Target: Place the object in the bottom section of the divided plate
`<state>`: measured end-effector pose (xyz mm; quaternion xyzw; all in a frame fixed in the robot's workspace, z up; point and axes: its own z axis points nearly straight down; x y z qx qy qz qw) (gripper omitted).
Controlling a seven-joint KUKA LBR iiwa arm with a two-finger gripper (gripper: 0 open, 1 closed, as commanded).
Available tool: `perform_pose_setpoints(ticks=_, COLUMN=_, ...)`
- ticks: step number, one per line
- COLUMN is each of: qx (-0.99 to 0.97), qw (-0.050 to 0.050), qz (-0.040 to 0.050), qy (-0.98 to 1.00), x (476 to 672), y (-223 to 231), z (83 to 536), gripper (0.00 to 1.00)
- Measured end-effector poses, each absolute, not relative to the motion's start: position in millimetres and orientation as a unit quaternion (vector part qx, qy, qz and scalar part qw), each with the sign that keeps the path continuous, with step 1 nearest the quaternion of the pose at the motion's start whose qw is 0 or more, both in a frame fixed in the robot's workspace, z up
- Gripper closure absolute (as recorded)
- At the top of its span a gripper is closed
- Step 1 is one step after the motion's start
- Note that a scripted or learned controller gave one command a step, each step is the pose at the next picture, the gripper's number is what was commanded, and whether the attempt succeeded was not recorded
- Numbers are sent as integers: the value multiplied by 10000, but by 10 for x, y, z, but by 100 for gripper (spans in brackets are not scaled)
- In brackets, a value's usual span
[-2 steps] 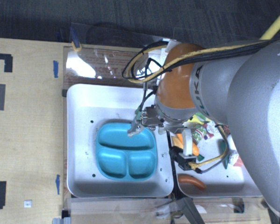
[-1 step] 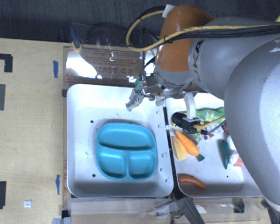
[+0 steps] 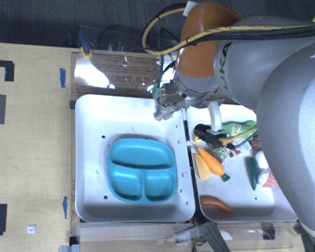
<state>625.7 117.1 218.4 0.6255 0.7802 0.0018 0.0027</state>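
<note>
- My gripper (image 3: 163, 108) hangs over the left bin's (image 3: 89, 114) top edge — I cannot tell its state.
- The toy carrot (image 3: 212, 162) lies in the right bin (image 3: 237, 211).
- I must grab it next — the blue plate (image 3: 142, 168) waits.

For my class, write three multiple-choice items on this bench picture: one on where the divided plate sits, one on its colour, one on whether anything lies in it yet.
1. Where is the divided plate?
A. In the left bin
B. In the right bin
C. On the wooden bench outside the bins

2. What colour is the plate?
A. Red
B. Light blue
C. Yellow

3. What is the state of the plate's sections?
A. A carrot lies in one
B. All are stacked with food
C. Nothing lies in any of them

Answers:
1 A, the plate rests on the left bin's floor.
2 B, its whole surface is light blue.
3 C, the toy carrot and other food items lie in the right bin, while the gripper is above the left bin's far rim.
</note>
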Motion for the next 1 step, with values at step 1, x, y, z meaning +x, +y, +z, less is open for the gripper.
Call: perform_pose_setpoints(ticks=1, qx=6452, qw=-5, qz=-6, qy=7640, x=5703, y=995, z=2136, gripper=100)
